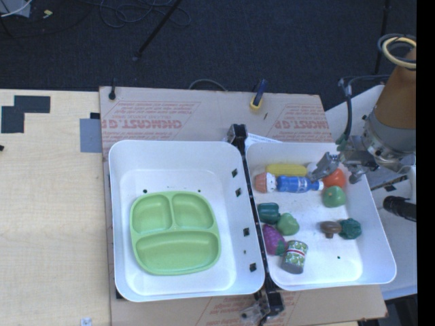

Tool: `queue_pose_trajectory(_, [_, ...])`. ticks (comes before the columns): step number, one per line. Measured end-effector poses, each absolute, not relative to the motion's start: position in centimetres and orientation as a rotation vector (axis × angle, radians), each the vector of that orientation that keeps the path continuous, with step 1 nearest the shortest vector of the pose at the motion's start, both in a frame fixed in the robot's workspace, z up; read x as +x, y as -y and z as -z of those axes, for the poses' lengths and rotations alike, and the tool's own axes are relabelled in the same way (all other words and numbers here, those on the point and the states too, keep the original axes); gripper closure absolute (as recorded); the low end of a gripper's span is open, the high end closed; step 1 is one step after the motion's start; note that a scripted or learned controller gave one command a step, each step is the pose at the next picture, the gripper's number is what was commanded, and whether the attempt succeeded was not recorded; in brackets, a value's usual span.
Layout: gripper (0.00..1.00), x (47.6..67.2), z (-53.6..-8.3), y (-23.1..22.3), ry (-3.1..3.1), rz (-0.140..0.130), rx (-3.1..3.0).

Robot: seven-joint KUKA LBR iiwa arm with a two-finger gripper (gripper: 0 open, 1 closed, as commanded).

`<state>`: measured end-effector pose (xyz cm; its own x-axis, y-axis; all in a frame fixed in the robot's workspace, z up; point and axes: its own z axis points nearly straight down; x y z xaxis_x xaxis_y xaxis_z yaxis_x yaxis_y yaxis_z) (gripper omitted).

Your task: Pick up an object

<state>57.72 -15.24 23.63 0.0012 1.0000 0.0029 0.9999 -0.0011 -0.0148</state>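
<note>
Camera view looks down on two white bins on the counter: the left bin (122, 161) carries a green divided plate (175, 232), and the right bin (380, 263) carries the loose objects. The arm reaches in over the right bin's far right corner, with the hand (334, 163) low above the far end of that bin. Its fingers appear spread apart, one grey tip near the cap end of a blue bottle (296, 184), the other toward an orange ball (335, 177). Nothing sits between them that I can make out, so nothing is held.

Candidates close to the hand: the blue bottle lying across the bin, a yellow piece (285, 170) just behind it, the orange ball and a green ball (333, 196) just beside each other. Further toward the near edge lie a dark green piece (268, 212), a light green piece (288, 223), a purple item (273, 238), a small cup (295, 256), a brown piece (331, 228) and a teal piece (351, 228).

My judgement: this is the approach step, before any grasp. The next move calls for settling over one object, probably the bottle's end or the orange ball, descending and closing. Crowding there risks a pinch on two things or a slip.
</note>
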Motion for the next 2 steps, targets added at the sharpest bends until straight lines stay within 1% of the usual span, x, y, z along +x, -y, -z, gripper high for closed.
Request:
queue_pose_trajectory(1, [0.0,58.0,-24.3,15.3,2.22,-0.003,-2.219])
queue_pose_trajectory(2, [0.0,57.4,-18.0,14.6,2.217,-0.007,-2.214])
